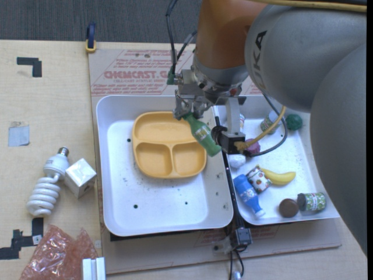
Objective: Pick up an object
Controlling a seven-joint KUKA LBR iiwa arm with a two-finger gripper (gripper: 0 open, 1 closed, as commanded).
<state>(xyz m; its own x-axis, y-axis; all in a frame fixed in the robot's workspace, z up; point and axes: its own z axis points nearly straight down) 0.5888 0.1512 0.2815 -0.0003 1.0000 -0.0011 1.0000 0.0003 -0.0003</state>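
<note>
A green bottle (203,135) hangs tilted over the right rim of the yellow divided plate (169,144), its neck end up at the gripper (187,114) and its labelled body slanting down toward the shared wall between the two bins. The gripper appears closed on the bottle's upper end, the dark fingers pinching it just below the wrist, though the exact contact is small and partly shaded. The plate lies in the upper half of the left bin (116,203), nearer its far edge than its near one. In the right bin (303,156) sit the remaining things: a blue bottle (247,195) near the dividing wall toward the near edge, a banana (280,177) beside it, a brown round piece (288,207) and a small labelled can (313,202) at the near right corner, and a green ball (294,121) up by the far edge. Outside the bins, on the bench's left side, lie a spiral light bulb (48,185) and a white cube (80,177), touching or nearly so. The step in hand looks like the lift itself: the bottle seems clear of the bin floor. The next move would call for a steady rise without the slanted bottle slipping from a grip so near its end.
</note>
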